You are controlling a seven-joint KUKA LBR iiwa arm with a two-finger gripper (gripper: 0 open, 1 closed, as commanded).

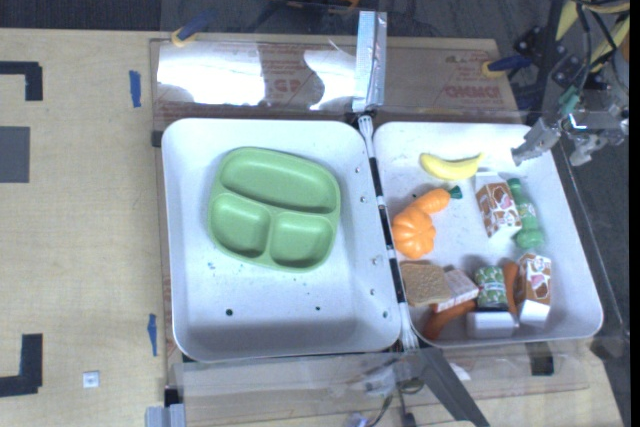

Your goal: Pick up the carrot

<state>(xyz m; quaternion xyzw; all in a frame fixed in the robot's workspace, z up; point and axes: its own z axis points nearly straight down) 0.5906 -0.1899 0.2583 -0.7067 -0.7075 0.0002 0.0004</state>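
Note:
The carrot [433,201], orange with a small green end, lies in the right bin [585,285] near its left wall. It leans against an orange pumpkin [414,231] just below it. My gripper [543,141] hangs at the bin's far right corner, well to the right of the carrot and apart from it. A yellow banana [450,164] lies between the two, near the far wall.
The right bin also holds two printed cartons [496,205] [536,279], green pieces [527,233], a bread slice [432,283], a green-white can [491,286] and an orange-red piece [447,316] at the front. A green divided plate [274,207] sits in the left bin [190,245].

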